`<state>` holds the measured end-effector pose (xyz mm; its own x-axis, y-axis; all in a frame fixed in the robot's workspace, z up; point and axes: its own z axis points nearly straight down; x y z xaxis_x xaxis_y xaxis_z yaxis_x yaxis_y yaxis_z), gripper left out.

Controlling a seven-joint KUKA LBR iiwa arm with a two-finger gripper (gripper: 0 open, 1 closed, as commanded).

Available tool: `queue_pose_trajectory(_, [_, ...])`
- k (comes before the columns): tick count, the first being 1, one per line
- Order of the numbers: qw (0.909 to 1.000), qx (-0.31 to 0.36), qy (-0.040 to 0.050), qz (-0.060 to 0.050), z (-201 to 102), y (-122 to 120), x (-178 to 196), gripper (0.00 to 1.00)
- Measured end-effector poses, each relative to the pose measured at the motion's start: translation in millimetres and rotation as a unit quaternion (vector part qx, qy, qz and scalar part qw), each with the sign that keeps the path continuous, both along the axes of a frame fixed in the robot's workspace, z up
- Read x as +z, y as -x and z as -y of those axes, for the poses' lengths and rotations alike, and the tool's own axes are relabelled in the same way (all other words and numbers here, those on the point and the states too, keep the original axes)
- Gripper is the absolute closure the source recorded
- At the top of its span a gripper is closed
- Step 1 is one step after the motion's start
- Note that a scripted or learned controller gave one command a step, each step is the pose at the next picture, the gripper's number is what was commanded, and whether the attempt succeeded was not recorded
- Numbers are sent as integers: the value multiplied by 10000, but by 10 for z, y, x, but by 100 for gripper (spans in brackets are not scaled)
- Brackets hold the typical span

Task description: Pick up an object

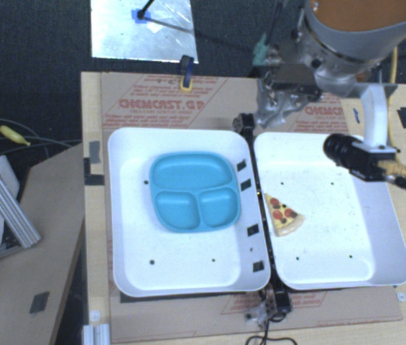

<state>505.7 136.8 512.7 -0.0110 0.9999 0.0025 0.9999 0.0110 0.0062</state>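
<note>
Camera view, left to right. Left bin (127,264): blue divided plate (194,192) sits roughly mid-bin, a bit toward the far edge, flat, three compartments. Nothing on it that I can make out.

Right bin (375,257): pizza slice toy (284,214) lies on the floor of that bin, close to its left wall, about halfway between near and far edges. Crust end points toward the near-right, tip toward the far-left, so the long axis runs diagonal across the bin. It is apart from the wall, not touching as far as I can tell.

Gripper (278,110) hangs above the far edge of the right bin, near its far-left corner, under the grey arm with the orange band. Too cluttered up there to make out the tool's state, cannot tell. Nothing visibly held.

Key relation: pizza slice lies toward the near side from the gripper, almost straight toward the camera along the left wall, well apart. Judging from this, the move needs travel toward the near edge plus a descent; the wall beside the slice could crowd one side of the grasp.
</note>
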Motion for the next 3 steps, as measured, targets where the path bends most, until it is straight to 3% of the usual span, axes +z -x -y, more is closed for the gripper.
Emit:
queue_pose_trajectory(1, [10000,22,-16,-13,-1042,214,235,100])
queue_pose_trajectory(2, [10000,-66,15,-36,-532,192,-54,100])
queue_pose_trajectory(3, [10000,-17,13,-45,-1001,199,-538,100])
